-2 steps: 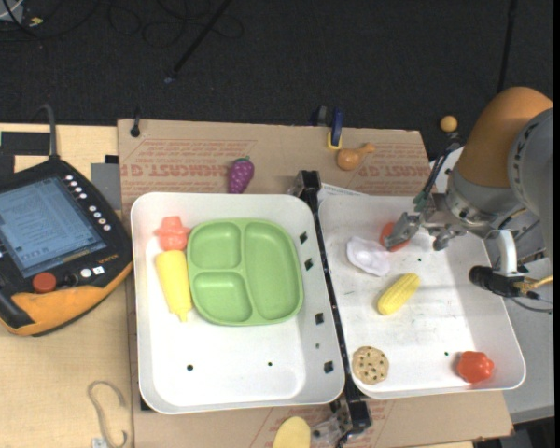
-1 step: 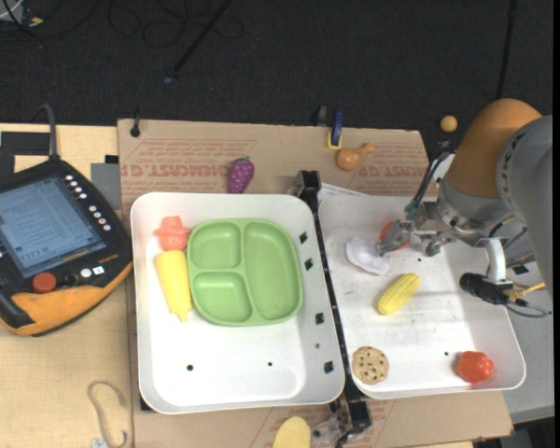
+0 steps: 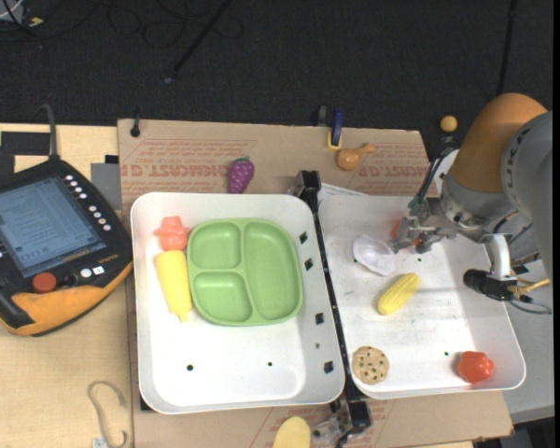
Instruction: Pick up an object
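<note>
Pincer (image 3: pixel 413 236): low over the upper part of the right bin (image 3: pixel 504 343), at the end of the grey arm (image 3: pixel 504 171) reaching in from the right; whether it is apart or together cannot be told from this view, and nothing can be made out in its grip. Nearest candidates: a crumpled white piece (image 3: pixel 373 254), lying just beside the pincer toward the left and slightly nearer the camera, and a yellow corn cob (image 3: pixel 398 293), near it and further toward the front edge. Corn cob's long axis: slanted, its upper end pointing up and to the right (toward the pincer), its lower end toward the divider between the bins. Judgement: a short move down-left would bring the pincer over either one, and the cob would best be taken across its narrow width. Other stock, right bin: cookie (image 3: pixel 370 364) at front left, red tomato-like piece (image 3: pixel 474 367) at front right, both well apart from the pincer. Left bin (image 3: pixel 159 353): green divided plate (image 3: pixel 244 273), yellow piece (image 3: pixel 173 282) and a pink piece (image 3: pixel 172 233) beside it, farthest off.
</note>
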Motion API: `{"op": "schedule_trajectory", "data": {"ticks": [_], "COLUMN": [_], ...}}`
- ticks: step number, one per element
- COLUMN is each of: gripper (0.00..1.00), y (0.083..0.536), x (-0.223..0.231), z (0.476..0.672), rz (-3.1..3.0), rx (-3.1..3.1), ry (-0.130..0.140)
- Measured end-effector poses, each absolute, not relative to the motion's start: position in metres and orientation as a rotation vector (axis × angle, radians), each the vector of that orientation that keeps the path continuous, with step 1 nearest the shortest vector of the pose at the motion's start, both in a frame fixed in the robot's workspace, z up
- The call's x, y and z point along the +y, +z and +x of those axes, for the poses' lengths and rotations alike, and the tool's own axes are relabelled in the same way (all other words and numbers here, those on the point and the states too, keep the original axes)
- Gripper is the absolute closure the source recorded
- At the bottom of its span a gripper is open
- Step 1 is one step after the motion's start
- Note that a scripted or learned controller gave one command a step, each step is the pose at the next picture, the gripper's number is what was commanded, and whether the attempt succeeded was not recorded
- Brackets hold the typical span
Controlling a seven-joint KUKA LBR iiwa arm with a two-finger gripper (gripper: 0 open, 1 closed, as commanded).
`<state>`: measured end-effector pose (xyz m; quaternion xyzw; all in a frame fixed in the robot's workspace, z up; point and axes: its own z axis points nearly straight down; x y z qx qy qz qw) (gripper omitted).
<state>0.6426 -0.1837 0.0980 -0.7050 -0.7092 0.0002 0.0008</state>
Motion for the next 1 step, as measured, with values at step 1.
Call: {"op": "schedule_trajectory", "data": {"ticks": [1], "gripper": [1.00], "y": [0.1551], "x": [-0.1856], "z": [0.6526], "rz": [-2.225], "rx": [-2.222], "ry": [-0.003]}}
